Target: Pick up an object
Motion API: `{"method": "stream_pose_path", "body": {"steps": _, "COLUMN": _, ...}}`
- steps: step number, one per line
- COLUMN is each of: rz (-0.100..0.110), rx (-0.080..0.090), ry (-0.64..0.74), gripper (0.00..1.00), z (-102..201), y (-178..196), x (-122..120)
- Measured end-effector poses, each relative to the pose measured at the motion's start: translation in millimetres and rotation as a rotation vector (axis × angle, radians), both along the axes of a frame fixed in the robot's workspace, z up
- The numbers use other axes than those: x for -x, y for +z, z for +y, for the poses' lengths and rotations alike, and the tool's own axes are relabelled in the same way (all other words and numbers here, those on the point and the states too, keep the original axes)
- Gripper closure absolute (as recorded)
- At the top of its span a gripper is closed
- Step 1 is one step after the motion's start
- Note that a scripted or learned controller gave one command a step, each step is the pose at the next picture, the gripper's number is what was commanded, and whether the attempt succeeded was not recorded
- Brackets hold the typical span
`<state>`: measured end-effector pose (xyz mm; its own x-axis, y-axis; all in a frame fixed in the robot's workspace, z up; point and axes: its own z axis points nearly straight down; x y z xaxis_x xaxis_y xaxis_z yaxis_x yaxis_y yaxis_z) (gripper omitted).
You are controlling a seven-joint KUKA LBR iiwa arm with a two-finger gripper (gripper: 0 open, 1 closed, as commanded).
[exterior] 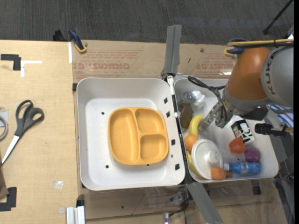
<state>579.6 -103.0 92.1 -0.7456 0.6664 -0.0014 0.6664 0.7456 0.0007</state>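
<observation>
Tool (218, 119) hangs low in the right bin (270, 171), how wide it gapes I cannot tell, with the yellow banana (195, 123) just beside it toward the bin's left wall, long axis running front-to-back.

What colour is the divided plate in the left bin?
The divided plate is orange-yellow, seen clearly in the camera view.
</observation>
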Motion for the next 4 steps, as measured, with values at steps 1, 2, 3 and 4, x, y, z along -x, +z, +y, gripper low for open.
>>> {"method": "stream_pose_path", "body": {"steps": 1, "rz": -0.002, "rx": 0.002, "ry": 0.071, "gripper": 1.00, "z": -80.2, "y": 83.6, "x": 5.1}}
{"method": "stream_pose_path", "body": {"steps": 2, "rz": -0.003, "rx": 0.001, "ry": -0.023, "gripper": 1.00, "z": -19.4, "y": 163.4, "x": -50.9}}
{"method": "stream_pose_path", "body": {"steps": 3, "rz": 0.001, "rx": 0.000, "ry": -0.008, "gripper": 1.00, "z": 3.4, "y": 61.0, "x": -43.7}}
{"method": "stream_pose_path", "body": {"steps": 4, "rz": -0.002, "rx": 0.001, "ry": 0.040, "gripper": 1.00, "z": 11.0, "y": 178.4, "x": -40.0}}
